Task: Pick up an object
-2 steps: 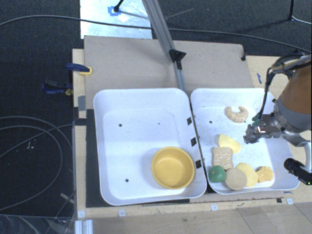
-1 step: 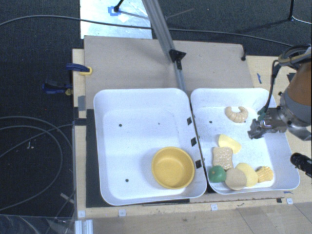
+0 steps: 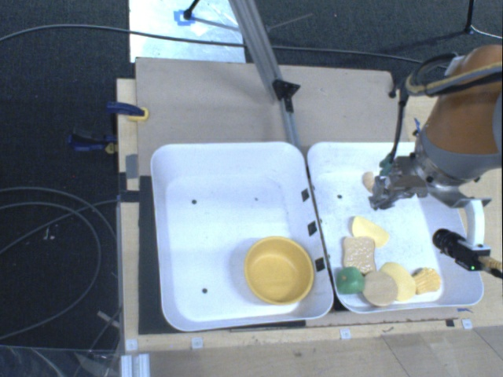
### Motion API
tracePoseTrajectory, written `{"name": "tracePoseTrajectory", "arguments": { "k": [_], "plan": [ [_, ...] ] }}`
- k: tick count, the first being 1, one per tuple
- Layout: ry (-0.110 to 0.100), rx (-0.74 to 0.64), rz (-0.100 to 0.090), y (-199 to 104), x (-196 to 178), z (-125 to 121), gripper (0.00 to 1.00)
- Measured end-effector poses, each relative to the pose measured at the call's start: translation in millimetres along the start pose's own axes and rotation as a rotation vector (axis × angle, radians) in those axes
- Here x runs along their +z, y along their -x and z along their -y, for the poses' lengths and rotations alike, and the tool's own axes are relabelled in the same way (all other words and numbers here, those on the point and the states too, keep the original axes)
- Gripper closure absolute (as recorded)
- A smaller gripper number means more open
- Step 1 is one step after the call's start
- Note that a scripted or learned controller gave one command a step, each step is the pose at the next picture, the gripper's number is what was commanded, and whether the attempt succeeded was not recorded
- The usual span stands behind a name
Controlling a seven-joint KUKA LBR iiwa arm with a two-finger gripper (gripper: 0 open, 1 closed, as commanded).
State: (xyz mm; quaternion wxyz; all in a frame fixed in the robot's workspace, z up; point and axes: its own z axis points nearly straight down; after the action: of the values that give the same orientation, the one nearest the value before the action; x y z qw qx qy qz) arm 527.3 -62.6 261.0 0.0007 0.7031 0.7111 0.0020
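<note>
Fingers cannot be read at this slant, so whether the gripper is spread, narrowed or closing on anything is something I cannot tell; its dark metal tip is hanging low over the upper part of the right bin, with the grey and orange arm reaching in behind it from the right. Just beside the tip, peeking out at its upper left, a small tan object is lying on the bin floor, and it looks like the nearest candidate for a pick, though whether the tip is touching it is unclear. Below the tip, a yellow wedge is resting apart from it, and lower still a cluster is sitting along the bin's bottom wall: a speckled cracker-like slab, a green piece, a pale round disc, a yellow round piece partly under it, and a ridged yellow piece. Across the divide, the left bin is holding a yellow bowl near its lower right corner. Judging from this, nothing is yet lifted clear of a bin: the approach seems made, while the closing on an object and the raising are remaining to be done.
</note>
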Motion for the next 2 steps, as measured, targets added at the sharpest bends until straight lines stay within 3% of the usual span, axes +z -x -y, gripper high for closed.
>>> {"name": "tracePoseTrajectory", "arguments": {
  "k": [2],
  "plan": [
    [0.000, 0.001, 0.000, -87.6, -5.6, -62.0, 1.00]
  ]
}}
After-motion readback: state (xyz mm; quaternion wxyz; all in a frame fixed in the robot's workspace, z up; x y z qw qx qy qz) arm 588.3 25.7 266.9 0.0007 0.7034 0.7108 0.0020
